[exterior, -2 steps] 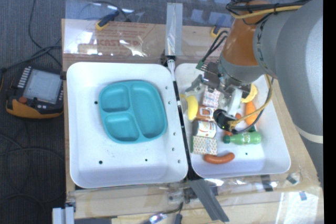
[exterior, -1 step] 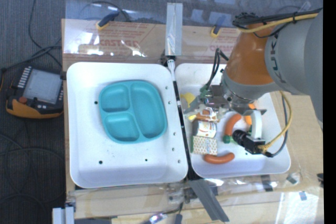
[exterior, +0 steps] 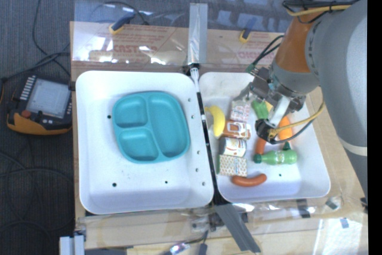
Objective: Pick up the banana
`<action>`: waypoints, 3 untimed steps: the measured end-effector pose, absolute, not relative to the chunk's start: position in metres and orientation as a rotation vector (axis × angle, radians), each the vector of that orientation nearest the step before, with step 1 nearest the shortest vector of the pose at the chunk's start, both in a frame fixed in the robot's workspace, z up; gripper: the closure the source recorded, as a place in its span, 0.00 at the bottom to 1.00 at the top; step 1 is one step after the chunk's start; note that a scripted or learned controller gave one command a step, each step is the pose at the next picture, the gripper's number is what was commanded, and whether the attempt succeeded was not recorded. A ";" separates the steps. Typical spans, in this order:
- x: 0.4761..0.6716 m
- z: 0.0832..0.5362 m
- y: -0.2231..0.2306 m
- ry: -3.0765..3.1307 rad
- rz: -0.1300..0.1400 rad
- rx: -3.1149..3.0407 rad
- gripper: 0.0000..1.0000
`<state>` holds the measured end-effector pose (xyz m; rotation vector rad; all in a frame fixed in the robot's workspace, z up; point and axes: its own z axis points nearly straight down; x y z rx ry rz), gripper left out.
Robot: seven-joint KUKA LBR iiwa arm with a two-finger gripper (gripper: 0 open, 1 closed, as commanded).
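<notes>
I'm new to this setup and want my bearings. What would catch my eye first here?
The teal divided plate fills the middle of the left bin, bright against the white. The right bin holds a clutter of small food items, with the yellow banana by its left wall. The grey arm with its orange band reaches in from the right, its pincer above that clutter.
</notes>
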<state>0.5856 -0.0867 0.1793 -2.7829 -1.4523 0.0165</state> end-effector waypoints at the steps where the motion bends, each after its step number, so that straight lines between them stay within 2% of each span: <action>1: 0.610 0.094 -0.109 -0.755 -0.021 -3.052 0.00; 2: 0.615 0.108 -0.111 -0.760 -0.038 -3.060 1.00; 3: 0.576 0.110 -0.124 -0.793 0.007 -3.041 1.00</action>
